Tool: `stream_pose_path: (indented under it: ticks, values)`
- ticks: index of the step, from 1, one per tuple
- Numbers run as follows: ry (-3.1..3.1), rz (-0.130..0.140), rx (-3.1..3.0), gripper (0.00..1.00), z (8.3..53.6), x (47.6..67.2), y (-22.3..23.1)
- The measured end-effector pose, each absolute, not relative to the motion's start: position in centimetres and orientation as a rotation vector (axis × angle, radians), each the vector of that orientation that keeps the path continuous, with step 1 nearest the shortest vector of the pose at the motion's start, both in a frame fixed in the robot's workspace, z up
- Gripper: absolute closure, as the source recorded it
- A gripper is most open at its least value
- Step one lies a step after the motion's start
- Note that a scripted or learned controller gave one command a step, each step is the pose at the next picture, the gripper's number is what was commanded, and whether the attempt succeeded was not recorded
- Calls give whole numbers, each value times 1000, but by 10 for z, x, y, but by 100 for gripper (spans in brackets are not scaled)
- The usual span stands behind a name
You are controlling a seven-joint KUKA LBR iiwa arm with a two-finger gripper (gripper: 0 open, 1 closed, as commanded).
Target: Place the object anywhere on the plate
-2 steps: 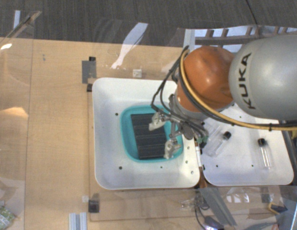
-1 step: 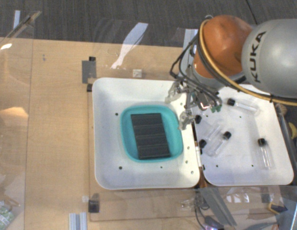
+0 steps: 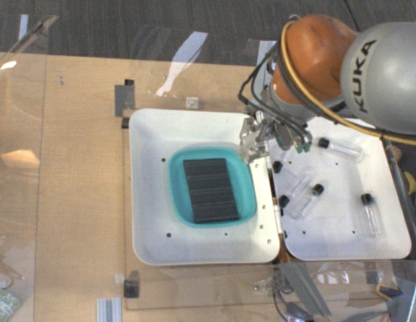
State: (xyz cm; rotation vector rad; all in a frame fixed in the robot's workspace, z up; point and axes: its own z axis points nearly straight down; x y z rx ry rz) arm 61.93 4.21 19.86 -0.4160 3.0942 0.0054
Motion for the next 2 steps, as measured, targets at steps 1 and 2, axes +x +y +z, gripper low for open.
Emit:
stream_pose_path:
  ticks: [1, 2]
  values:
    - [3048, 4, -722, 100, 193, 572, 125]
    - [3047, 4, -722, 0, 193, 572, 124]
